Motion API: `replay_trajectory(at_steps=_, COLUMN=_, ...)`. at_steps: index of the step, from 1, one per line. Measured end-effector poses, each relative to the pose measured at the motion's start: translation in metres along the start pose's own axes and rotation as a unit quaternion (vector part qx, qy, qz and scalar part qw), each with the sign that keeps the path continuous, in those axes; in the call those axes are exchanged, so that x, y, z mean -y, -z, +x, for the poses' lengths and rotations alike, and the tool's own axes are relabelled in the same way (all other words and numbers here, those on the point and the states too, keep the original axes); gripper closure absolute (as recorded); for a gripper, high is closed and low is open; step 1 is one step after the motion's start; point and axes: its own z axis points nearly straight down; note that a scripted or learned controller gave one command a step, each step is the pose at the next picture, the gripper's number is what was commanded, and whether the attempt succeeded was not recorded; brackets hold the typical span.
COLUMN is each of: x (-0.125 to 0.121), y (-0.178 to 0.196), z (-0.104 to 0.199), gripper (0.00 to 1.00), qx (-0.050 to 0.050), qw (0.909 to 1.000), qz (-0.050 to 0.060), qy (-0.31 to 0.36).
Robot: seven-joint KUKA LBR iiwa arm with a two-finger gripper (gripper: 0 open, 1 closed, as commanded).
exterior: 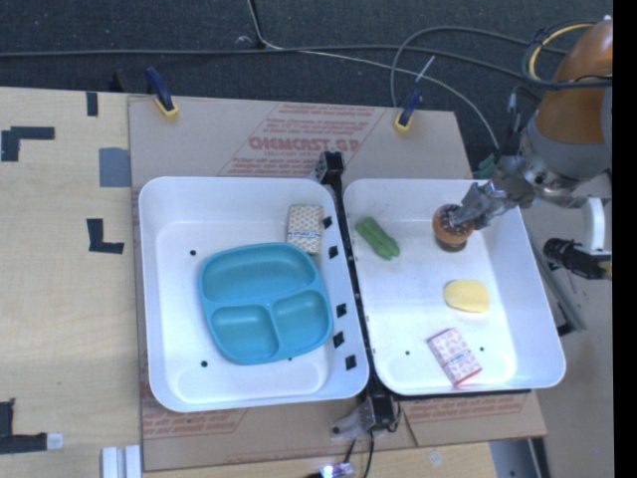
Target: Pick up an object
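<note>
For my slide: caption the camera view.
Gripper at a brown round object in the right bin; blue divided plate in the left bin.

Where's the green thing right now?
The green object lies in the right bin, near its upper left corner, beside the divider and left of the gripper.

The arm [572, 118] comes in at the upper right of the frame: a rounded grey body with a glossy orange band [587, 53] above the wrist. A yellow cable [545, 46] loops beside the band, and thin dark cables curve off to the upper left. Below the grey wrist sits a darker, metal-looking gripper [468, 212], small and blocky, its details blurred.
</note>
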Motion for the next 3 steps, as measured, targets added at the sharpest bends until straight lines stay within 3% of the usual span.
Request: replay_trajectory(at_steps=3, x=0.007, y=-0.013, z=0.149, gripper=1.0, qx=0.0, qw=1.0, qz=0.0, qy=-0.001)
